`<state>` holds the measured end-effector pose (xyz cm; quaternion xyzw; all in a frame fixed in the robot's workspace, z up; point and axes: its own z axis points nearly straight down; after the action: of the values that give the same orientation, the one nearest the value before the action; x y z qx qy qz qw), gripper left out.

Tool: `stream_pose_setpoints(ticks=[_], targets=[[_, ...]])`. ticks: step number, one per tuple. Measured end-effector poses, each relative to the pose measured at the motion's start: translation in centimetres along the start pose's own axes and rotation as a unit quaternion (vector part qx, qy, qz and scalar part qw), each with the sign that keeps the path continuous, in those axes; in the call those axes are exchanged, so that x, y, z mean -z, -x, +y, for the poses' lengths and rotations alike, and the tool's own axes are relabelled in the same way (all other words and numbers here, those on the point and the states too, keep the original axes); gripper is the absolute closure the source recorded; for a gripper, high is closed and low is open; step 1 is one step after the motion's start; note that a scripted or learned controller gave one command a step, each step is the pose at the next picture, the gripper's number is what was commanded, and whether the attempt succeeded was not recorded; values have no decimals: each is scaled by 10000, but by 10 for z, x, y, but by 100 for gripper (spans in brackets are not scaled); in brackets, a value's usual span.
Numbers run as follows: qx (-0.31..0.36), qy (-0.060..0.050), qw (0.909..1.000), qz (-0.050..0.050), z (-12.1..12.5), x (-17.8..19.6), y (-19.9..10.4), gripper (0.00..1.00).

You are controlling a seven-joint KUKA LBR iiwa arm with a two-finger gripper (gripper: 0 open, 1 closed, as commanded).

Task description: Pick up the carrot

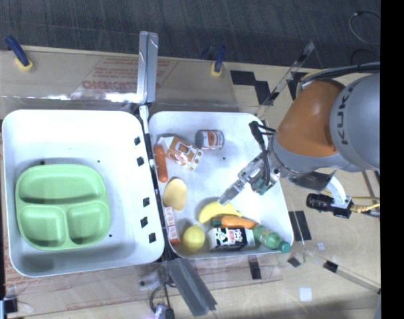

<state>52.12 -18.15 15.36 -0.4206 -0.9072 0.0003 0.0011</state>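
Note:
The carrot (236,222) is a short orange stick lying in the right bin (276,208) near its front edge. It rests between a yellow banana (214,211) and a small bottle with a black-and-white label (230,238). My gripper (228,194) reaches in from the right and slants down to the left over the middle of that bin. Its tip hangs just above and behind the banana, a short way up-left of the carrot. Nothing shows held at its tip.
The right bin also holds a red-orange sausage-like piece (161,163), an orange-and-white packet (183,153), a small can (210,139), a yellow oval piece (175,193) and a lemon (193,237). A green divided tray (61,205) lies in the left bin (69,121).

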Motion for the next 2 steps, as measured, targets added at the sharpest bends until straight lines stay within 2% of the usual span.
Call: stream_pose_setpoints(ticks=[1, 2], targets=[[117, 47, 9999, -36, -42, -56, -12, 0], [151, 59, 9999, -11, -39, -45, -14, 100]])
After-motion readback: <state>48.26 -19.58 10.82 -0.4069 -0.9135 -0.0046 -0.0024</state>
